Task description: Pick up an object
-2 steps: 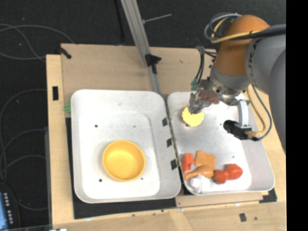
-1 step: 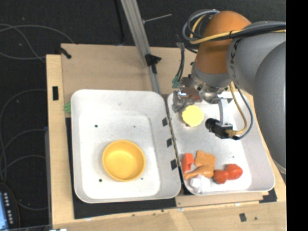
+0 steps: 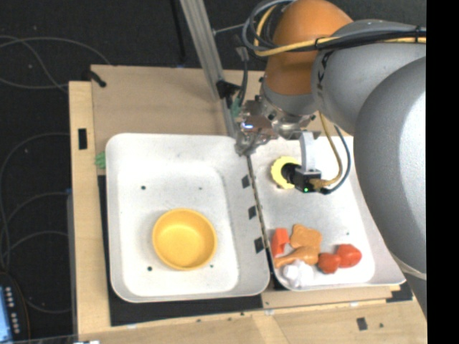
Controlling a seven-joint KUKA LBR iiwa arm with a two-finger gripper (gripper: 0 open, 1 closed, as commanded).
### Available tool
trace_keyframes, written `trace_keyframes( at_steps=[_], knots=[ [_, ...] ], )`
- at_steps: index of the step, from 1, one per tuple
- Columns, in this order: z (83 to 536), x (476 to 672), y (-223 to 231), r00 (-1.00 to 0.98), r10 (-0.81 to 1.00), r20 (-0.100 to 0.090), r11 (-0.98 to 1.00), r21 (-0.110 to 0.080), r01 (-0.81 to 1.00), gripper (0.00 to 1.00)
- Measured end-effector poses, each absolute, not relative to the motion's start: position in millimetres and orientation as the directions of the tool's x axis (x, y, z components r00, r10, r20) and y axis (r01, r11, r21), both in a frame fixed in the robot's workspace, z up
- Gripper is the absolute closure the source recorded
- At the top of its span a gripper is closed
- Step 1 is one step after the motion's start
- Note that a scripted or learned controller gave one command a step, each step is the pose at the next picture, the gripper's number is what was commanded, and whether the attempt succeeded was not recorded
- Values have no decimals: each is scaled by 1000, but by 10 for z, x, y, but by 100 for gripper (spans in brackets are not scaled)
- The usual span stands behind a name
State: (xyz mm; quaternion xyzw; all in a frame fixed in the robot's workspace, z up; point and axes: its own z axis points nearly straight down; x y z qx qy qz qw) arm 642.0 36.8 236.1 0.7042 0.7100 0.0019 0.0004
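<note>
A tan bench (image 3: 150,95) stands on a dark floor (image 3: 43,20) strewn with thin cables (image 3: 29,49), and a metal rail (image 3: 197,34) slants down from 12 o'clock toward the middle of the view. 2 shallow white bins sit side by side on the bench. The left bin (image 3: 143,163) holds a yellow bowl (image 3: 184,239) toward its 6 o'clock end. The arm (image 3: 387,99) comes in from 3 o'clock, and its gripper (image 3: 247,136) hangs over the seam between the bins, at the 12 o'clock end of the right bin (image 3: 358,213). Whether the gripper is spread or pressed together cannot be told from this angle, and nothing is seen in its grasp.

A yellow ring (image 3: 279,172) lies flat in the right bin, near the gripper at its 4 o'clock, partly hidden on its 3 o'clock side. Being round, it has no long axis. Well apart, at the bin's 6 o'clock end, lies a cluster: an orange stick (image 3: 279,241) with its long axis running 12 to 6 o'clock, a tan piece (image 3: 307,238) just beside it, 2 red pieces (image 3: 341,258) at 3 o'clock and a white lump (image 3: 297,276) below.
</note>
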Motion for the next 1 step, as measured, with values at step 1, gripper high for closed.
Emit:
trace_keyframes(
  at_steps=[1],
  knots=[
    [2398,6462,806,-7,1000,2,7,1,1000,100]
  ],
)
